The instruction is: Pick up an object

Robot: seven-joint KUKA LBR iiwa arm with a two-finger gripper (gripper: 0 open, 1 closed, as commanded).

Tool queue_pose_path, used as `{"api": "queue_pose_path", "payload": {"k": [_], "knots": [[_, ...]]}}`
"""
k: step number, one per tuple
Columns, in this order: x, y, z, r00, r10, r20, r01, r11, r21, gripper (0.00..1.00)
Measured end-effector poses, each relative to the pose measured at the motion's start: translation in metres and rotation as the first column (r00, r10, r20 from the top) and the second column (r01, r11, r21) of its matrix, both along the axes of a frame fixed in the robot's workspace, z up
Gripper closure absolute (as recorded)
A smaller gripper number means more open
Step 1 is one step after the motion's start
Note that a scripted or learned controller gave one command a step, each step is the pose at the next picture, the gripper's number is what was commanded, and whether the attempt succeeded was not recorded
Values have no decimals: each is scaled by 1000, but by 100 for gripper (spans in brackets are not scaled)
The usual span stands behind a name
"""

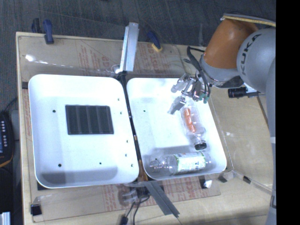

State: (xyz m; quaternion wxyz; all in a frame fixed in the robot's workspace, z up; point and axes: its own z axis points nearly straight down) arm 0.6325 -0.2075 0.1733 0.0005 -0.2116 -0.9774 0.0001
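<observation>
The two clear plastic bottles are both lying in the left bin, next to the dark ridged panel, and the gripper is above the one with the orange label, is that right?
Not quite. The camera view shows both bottles, orange-labelled and white-labelled, lying in the right bin. The dark ridged panel lies alone in the left bin. The gripper is above the orange-labelled bottle's upper end.

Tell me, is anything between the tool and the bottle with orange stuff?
Nothing visible. The tool hangs right at the upper end of the orange-filled bottle in the right bin. The other bottle lies apart, along the bin's near wall.
</observation>
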Motion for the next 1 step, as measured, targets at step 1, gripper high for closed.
{"api": "queue_pose_path", "payload": {"k": [1], "knots": [[-52, 13, -81, 881, -473, -2, 473, 881, -1, 0]]}}
